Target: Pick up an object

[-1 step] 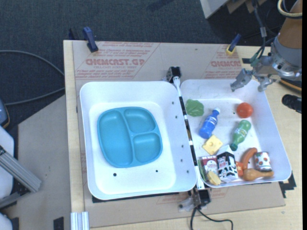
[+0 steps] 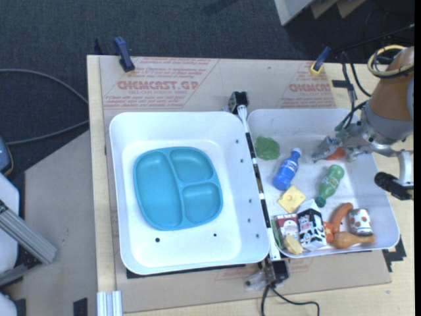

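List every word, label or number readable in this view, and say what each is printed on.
"CHEMCAST GP": red print on the brown board behind the left bin.
The same red print, partly legible, on the board behind the right bin.
Carton and can labels: too small to read.

Even, bright light falls from overhead. The white left bin (image 2: 125, 176) is nearly washed out, and the blue tray (image 2: 177, 186) in it carries a soft sheen. Shadows are short and faint. The dark floor (image 2: 46, 31) at the far left goes murky. Focus is fair, though small items on the right look soft.
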You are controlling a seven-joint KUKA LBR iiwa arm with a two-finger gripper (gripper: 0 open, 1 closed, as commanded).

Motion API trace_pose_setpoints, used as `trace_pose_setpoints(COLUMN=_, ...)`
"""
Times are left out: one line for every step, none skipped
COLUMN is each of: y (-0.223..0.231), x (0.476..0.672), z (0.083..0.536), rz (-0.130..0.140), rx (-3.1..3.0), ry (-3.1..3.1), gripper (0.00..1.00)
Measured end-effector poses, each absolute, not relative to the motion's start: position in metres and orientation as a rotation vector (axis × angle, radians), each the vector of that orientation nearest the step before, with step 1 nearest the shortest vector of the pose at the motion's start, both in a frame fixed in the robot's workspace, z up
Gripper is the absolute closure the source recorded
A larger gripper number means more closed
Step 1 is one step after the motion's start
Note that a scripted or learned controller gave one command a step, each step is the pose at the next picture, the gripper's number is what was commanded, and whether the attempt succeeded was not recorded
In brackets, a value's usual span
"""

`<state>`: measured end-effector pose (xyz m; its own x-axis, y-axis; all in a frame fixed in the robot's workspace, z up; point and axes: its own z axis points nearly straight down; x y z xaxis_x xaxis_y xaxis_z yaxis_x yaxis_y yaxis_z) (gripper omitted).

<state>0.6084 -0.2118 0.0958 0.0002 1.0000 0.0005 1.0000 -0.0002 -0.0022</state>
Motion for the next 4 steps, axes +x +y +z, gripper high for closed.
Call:
trace_pose_setpoints(y=-0.197, x=0.551, z=0.084, rz=0.001, rx=-2.221, ry=-2.220, gripper=0.00)
trace_pose_setpoints(y=-0.197, x=0.552, z=0.094, rz=-0.001, rx=-2.223, ry=-2.221, gripper=1.00)
trace_pose_setpoints(y=-0.121, x=0.578, z=0.084, rz=-0.001, rx=-2.220, ry=-2.224, gripper=1.00)
trace_pose_setpoints(y=-0.031, x=0.570, z=0.185, rz=-0.001, rx=-2.220, ry=-2.223, gripper=1.00)
